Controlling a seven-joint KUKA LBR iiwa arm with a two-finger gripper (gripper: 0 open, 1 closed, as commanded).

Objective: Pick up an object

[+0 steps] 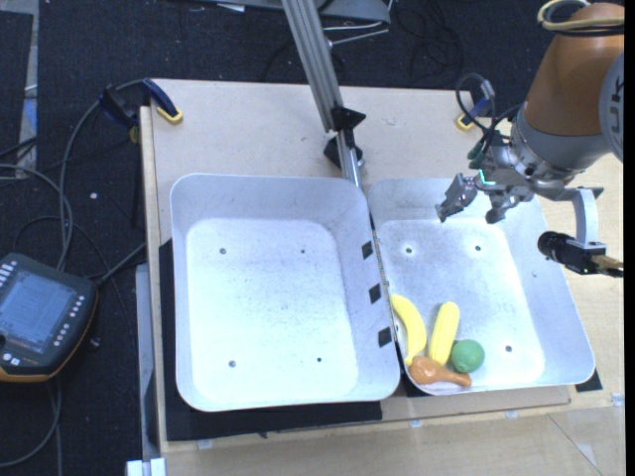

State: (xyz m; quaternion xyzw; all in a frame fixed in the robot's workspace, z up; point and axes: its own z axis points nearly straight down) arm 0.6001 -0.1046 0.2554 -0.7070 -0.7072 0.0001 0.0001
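At the right bin's (556, 305) near edge lie a banana (409, 322), corn (444, 331), a green ball (468, 354) and an orange piece (435, 371), long axes running near-to-far, while the gripper (474, 204) hovers over its far edge, fingers spread and empty.

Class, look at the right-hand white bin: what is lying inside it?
In the right bin, near its front left corner, lie a banana, a yellow corn-like piece, a green ball and an orange piece. What lies beneath that pile is hidden.
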